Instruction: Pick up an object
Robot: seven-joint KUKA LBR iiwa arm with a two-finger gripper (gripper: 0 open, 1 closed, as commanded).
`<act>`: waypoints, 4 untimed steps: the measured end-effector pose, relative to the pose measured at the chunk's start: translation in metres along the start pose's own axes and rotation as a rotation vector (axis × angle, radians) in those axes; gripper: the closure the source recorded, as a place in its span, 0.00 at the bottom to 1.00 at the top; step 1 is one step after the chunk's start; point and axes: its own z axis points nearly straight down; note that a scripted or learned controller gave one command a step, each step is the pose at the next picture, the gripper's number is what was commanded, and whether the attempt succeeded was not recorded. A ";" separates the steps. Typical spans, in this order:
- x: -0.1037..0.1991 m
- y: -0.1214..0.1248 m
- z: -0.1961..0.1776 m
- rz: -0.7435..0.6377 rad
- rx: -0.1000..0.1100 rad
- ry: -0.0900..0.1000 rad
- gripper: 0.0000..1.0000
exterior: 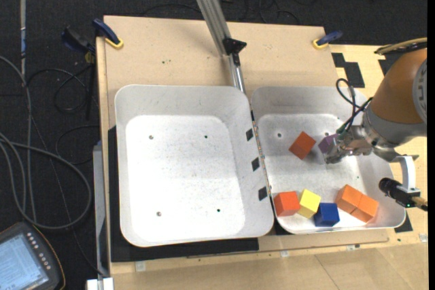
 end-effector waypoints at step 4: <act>0.053 0.008 -0.142 -0.008 0.001 0.002 1.00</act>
